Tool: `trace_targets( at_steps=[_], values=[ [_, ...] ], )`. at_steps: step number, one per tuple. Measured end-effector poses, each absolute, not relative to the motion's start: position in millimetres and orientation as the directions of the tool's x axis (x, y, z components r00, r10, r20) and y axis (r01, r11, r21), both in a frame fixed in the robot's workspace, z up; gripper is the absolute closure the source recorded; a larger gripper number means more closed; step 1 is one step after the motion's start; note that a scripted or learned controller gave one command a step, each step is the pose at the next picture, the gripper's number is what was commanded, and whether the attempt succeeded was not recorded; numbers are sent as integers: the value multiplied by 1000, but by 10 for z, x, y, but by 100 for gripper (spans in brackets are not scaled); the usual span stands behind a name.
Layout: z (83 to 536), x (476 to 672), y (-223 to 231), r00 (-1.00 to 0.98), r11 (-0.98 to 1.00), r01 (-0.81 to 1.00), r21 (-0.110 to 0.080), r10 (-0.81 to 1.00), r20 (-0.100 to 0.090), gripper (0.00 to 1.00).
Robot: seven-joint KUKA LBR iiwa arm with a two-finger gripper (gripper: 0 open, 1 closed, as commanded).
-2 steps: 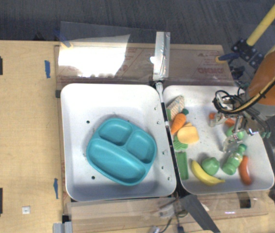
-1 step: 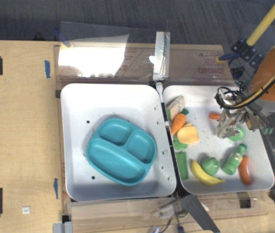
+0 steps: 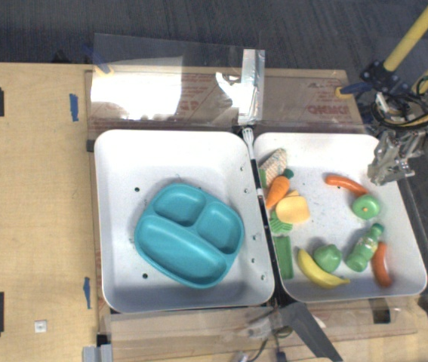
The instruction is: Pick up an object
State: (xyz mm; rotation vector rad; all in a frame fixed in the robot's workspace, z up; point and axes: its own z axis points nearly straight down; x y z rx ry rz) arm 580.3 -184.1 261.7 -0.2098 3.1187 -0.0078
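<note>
The right bin (image 3: 414, 277) holds several toy foods. An orange carrot (image 3: 277, 189) and a yellow piece (image 3: 292, 210) lie by its left wall, with a pale ribbed piece (image 3: 272, 159) above them. A red chili (image 3: 343, 182) and a round green piece (image 3: 365, 206) sit right of the middle. Along the front lie a banana (image 3: 319, 270), a green pepper (image 3: 327, 257), a green bottle (image 3: 363, 251) and a red sausage (image 3: 381, 264). My gripper (image 3: 389, 168) hangs over the bin's back right corner, apart from the chili to its left, and nothing shows in it.
The left bin (image 3: 115, 157) holds a teal divided plate (image 3: 189, 234). A long green strip (image 3: 283, 255) lies against the wall between the bins. Clear plastic sheeting and a taped post (image 3: 251, 81) stand behind the bins. Cables (image 3: 402, 104) trail at the upper right.
</note>
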Motion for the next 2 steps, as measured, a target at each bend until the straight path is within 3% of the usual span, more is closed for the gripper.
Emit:
trace_targets(
  at_steps=[1, 2],
  values=[
    [1542, 6114, -1551, -990, 990, -140, 4, -140, 3, 100],
    [2383, 6498, -810, -1000, 1000, -10, 1, -10, -13, 100]
  ],
)
